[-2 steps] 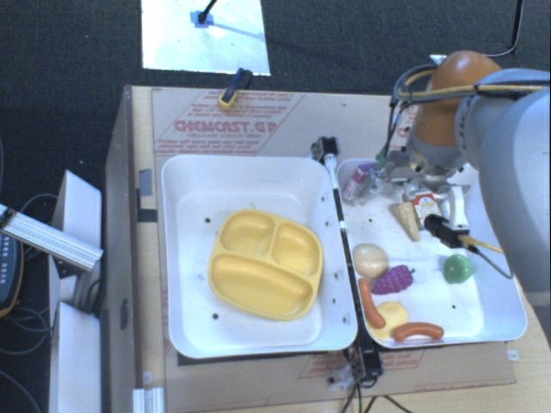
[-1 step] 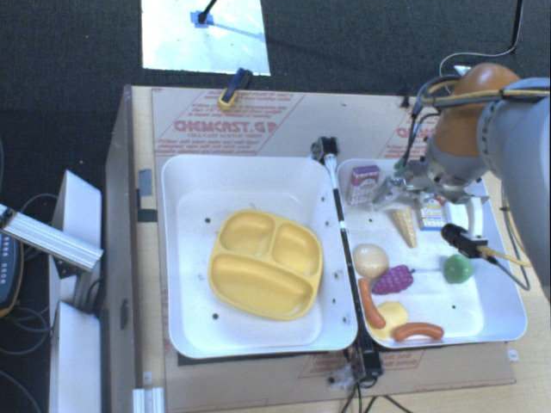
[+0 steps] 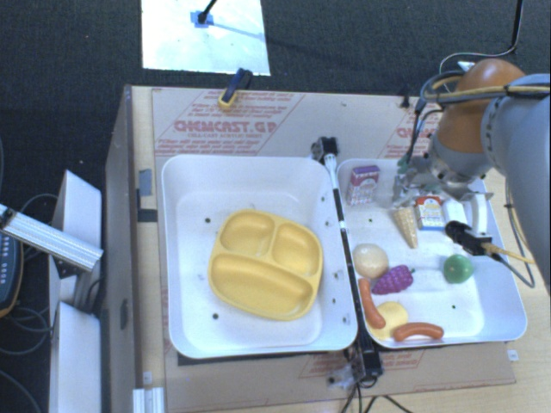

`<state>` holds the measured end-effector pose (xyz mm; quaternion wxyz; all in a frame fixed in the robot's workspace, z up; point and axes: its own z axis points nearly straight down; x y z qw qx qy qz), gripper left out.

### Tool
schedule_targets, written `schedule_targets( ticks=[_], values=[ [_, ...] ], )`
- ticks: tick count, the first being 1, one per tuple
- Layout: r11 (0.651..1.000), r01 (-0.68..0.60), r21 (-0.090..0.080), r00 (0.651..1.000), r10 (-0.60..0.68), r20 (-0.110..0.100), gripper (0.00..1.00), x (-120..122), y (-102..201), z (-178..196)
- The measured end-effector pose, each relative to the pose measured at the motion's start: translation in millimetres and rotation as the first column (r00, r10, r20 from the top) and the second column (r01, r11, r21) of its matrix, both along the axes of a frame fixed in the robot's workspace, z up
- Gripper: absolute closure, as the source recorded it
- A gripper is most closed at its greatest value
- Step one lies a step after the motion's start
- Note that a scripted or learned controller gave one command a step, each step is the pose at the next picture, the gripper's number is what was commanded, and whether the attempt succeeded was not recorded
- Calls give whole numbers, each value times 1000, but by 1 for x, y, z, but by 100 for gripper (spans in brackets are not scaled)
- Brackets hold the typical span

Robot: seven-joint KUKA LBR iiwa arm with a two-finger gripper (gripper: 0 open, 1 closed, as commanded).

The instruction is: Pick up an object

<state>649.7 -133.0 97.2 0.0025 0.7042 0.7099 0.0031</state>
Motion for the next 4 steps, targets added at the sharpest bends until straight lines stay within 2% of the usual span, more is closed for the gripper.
schedule_targets(
  ticks=[1,2,3,4],
  values=[
    [1000,0,0,1000,0,0,0,0,0,0],
    [1000,-2,-1,1000,2,3,100,1,0,11],
    [1000,-2,-1,1000,2,3,0,1,0,11],
    [1000,-4,-1,1000,4,6,100,2,0,22]
  ],
)
